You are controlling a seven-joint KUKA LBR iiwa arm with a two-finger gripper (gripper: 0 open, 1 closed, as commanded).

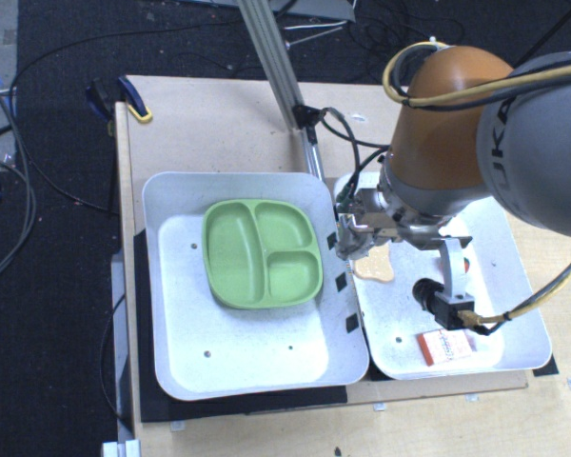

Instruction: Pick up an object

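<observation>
Black floor strewn with cables surrounds my wooden bench [219, 122]. Left bin [171, 350] holds a green divided plate [264, 253]. My gripper [355, 239] hangs over the right bin [514, 284]; tan object [374, 268] just below, red box [446, 347] farther off.

A smooth, matt green plastic is seen in the divided tray [263, 253]. The two white bins [181, 331] look like matt plastic, faintly speckled. The bench top [209, 127] appears as pale, unvarnished board. A glossy orange shell is shown on the arm's band [447, 112], beside smooth grey casing. The small red-and-white box [446, 347] looks like printed card.
</observation>
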